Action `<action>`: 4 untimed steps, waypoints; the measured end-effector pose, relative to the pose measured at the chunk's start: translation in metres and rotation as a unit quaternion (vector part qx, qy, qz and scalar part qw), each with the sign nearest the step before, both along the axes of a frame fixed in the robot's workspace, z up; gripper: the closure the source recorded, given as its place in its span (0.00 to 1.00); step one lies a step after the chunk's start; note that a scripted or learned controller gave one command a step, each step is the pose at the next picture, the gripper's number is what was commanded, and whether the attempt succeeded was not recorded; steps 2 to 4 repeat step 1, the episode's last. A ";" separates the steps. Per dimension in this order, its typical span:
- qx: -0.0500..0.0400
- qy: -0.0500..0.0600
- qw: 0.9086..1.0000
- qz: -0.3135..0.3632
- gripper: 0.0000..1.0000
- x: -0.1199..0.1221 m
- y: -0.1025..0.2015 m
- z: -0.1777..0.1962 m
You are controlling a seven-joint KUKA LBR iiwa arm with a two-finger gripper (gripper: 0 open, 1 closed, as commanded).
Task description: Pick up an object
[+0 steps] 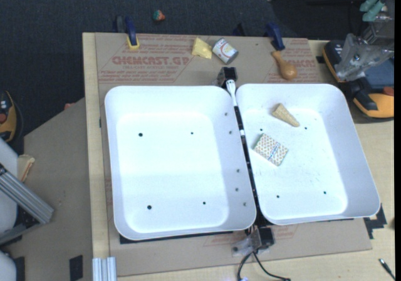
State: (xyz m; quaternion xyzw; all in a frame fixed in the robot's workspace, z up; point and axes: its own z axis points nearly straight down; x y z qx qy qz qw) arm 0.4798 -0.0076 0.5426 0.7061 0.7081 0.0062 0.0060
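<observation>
Right bin (351, 167) before a grasp: two candidate objects lie mid-frame.
The patterned block (270, 149) and tan wedge (285, 114) are unheld (gripper state cannot be told); a flat block may be skidded aside.

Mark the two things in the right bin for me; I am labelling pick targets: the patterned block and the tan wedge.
patterned block (270, 149), camera view, middle of its top face.
tan wedge (285, 114), camera view, middle of its upper surface.

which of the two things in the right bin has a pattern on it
The speckled rectangular block, lying nearer the divider and lower in the right bin. The other item, a tan wedge, is plain and sits above it.
</observation>
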 end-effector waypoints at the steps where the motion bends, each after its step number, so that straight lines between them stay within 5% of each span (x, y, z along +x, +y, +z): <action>1: 0.000 0.013 1.000 0.002 1.00 -0.001 0.053 -0.077; 4: 0.000 0.013 1.000 0.002 1.00 -0.001 0.053 -0.077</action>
